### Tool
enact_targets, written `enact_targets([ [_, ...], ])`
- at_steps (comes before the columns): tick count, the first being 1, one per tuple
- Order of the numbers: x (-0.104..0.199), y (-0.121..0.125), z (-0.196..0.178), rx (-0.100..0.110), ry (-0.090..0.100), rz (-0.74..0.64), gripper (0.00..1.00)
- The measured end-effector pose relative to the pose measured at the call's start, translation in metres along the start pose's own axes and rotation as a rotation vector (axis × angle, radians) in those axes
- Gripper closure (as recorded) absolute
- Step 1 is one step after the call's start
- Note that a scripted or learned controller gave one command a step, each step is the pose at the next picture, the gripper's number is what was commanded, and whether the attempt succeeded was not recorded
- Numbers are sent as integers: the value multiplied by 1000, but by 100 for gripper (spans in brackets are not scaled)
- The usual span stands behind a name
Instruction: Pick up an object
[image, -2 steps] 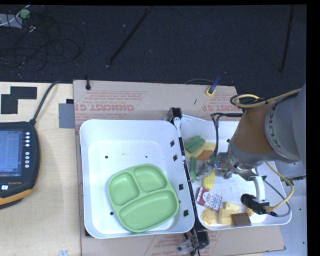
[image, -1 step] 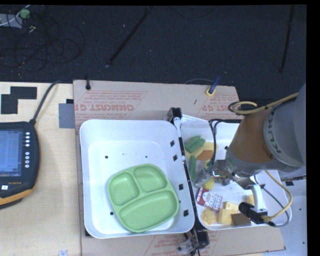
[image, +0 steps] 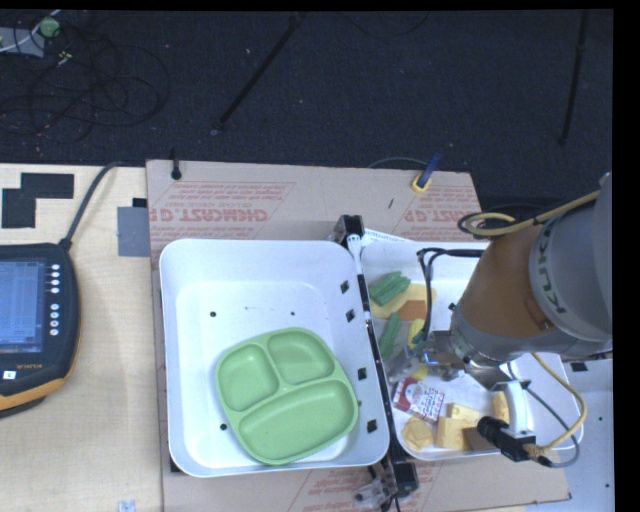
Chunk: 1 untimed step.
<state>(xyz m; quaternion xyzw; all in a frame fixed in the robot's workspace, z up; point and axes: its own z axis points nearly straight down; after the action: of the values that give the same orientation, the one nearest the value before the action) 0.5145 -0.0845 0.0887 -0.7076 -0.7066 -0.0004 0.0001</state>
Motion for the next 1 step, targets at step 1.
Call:
enact_targets([
  [1,-19,54,0,-1,-2,-3,0],
])
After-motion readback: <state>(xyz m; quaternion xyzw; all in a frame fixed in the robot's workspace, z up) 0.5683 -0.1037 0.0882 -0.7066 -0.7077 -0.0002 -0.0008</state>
